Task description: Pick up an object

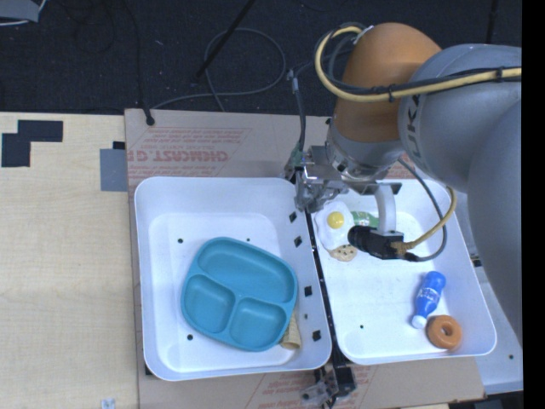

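Donut (444, 331) and blue bottle (428, 296) sit nearest cam, well below-right of hand (317, 196). Fried egg toy (335, 221) and cookie (343, 252) lie just beside hand, right bin (387, 352). Hand state: can't tell, nothing seen held. Egg prob light, flat, slippery; grab by edges. Blue tray (238, 293) in left bin (157, 301), off to hand's side.

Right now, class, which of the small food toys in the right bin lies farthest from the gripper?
The brown doughnut, in the right bin's near corner beside the blue bottle. The fried egg and cookie lie near the gripper.
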